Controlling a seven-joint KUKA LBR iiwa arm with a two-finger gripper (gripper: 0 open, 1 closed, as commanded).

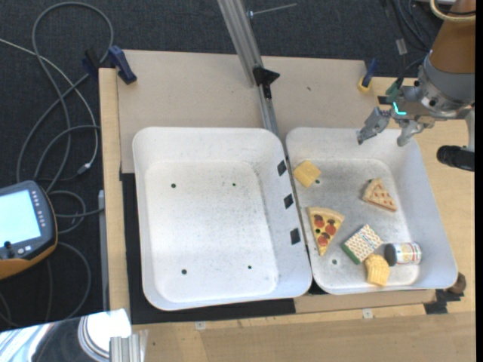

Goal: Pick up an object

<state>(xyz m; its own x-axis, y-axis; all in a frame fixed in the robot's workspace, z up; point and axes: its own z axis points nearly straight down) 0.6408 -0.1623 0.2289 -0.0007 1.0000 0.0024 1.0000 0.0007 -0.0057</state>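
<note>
Gripper, fingers apart and holding nothing, over the right bin containing six items, including two pizza slices

Both white bins are viewed from above at a slant, from some distance, centred in frame.

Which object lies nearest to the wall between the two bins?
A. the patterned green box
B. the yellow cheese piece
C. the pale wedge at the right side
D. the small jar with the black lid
B: the yellow cheese piece sits just beside the dividing edge, left of the other items in the right bin.
</note>
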